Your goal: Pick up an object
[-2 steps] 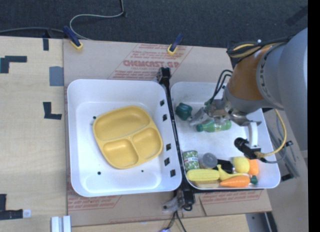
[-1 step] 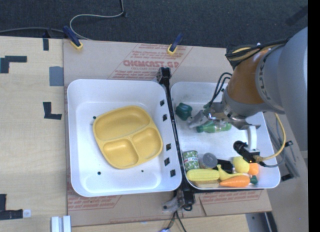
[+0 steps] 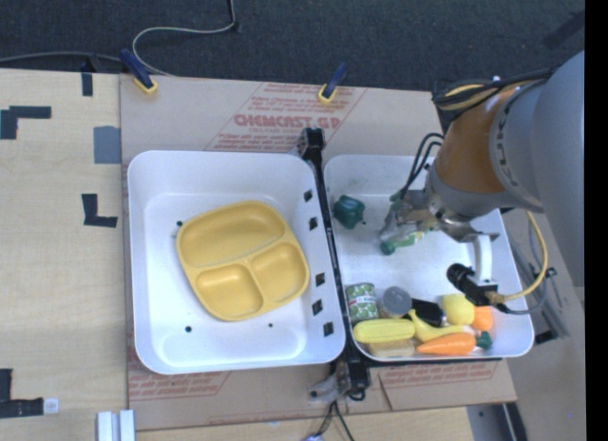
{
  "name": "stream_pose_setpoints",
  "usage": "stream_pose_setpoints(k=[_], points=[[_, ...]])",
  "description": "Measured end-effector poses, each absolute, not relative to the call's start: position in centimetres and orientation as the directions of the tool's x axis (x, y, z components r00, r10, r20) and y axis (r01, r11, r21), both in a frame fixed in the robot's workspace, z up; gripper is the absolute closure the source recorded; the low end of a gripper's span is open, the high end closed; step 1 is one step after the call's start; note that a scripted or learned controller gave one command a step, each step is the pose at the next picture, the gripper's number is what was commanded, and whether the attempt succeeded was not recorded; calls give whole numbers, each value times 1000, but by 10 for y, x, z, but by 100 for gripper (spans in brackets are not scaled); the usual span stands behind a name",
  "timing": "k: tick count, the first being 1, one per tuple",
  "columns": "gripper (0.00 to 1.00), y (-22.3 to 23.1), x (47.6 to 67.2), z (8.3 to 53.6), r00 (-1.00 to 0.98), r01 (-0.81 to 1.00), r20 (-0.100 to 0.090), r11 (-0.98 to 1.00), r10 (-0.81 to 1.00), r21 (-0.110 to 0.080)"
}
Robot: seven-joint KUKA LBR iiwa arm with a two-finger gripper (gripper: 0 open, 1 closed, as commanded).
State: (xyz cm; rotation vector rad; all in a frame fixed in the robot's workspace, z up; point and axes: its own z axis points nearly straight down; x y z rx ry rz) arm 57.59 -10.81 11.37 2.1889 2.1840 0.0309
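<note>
Green toy [image 3: 389, 244] lies in the right bin [image 3: 513, 335], near the middle of its floor, directly below my fingers [image 3: 402, 228]. It is well apart from the pile of play food along the near wall and just right of a dark green block [image 3: 349, 211]. Whether my fingers are wide, narrow or closed on it I cannot tell; the wrist hides them.

I judge it a small, light plastic piece, stiff and smooth, so it may skid on the slick white floor or squirt out under an off-centre pinch. It should not break.

What shows of it is pale green with a darker end toward the bin divider. Its long axis seems to run roughly across the bin, dark end pointing left and slightly toward the near wall, though part of it is covered. I would take it across its narrow width near the middle, closing at right angles to that axis.

The left bin [image 3: 152, 335] carries a yellow plate [image 3: 242, 258].
</note>
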Motion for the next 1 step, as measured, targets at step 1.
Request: stream_pose_setpoints(k=[1], points=[[100, -103, 601, 154, -2, 1000, 0, 2, 1000, 0]])
